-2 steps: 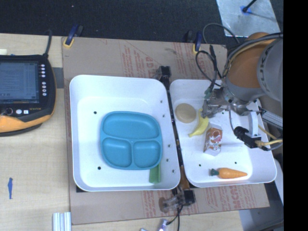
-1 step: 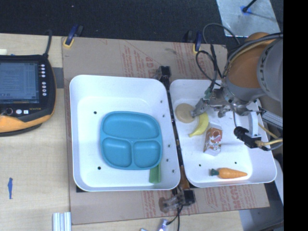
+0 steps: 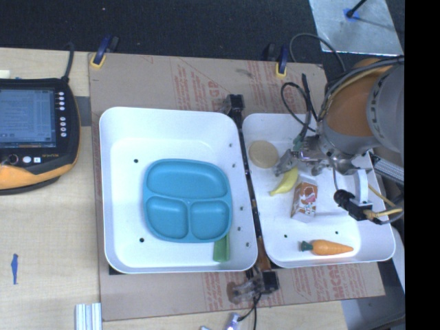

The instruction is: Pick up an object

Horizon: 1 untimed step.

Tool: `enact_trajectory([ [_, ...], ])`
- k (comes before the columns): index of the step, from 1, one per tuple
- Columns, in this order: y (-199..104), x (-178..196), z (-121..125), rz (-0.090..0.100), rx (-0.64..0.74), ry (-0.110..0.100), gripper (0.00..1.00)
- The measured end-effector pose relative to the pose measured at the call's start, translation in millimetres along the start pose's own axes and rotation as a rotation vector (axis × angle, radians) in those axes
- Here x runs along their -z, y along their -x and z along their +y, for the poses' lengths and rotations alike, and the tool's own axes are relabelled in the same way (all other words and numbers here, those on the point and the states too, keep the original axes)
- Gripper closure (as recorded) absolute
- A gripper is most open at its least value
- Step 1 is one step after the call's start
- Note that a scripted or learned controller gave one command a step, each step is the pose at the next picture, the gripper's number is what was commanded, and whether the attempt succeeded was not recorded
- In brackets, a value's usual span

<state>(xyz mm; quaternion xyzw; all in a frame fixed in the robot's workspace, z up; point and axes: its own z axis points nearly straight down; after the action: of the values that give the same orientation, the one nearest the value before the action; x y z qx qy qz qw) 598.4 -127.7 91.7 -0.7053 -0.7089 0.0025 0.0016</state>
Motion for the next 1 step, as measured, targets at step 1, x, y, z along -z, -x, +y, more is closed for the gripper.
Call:
enact_trajectory([
  [1, 0.9, 10.6, 0.1, -0.001, 0.002, -0.001, 1.0],
])
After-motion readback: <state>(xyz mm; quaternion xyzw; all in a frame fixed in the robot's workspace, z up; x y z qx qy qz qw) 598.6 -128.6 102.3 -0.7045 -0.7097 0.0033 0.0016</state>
